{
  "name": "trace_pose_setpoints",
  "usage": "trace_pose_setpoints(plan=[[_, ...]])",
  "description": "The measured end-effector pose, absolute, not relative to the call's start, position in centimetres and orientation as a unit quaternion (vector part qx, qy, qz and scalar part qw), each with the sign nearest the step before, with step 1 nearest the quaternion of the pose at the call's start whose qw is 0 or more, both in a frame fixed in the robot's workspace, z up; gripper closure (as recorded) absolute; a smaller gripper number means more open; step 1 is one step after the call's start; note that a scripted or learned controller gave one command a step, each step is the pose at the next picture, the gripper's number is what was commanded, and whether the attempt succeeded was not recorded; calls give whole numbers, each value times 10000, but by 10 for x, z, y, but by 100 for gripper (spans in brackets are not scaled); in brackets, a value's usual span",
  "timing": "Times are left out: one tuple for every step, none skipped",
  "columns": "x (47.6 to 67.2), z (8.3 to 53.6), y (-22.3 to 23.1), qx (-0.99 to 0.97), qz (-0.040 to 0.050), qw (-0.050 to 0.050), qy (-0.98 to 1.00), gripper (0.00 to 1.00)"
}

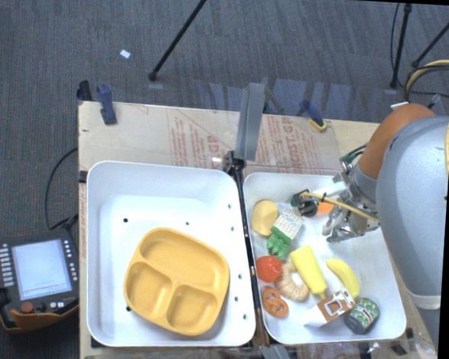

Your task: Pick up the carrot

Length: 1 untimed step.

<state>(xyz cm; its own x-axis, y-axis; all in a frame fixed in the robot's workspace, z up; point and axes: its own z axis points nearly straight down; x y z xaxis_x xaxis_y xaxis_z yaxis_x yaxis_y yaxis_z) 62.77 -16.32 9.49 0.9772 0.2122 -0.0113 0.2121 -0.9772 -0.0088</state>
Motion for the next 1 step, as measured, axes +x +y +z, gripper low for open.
trace_pose_setpoints(plan=[[595,86,-213,-9656,24,23,-2599,100]])
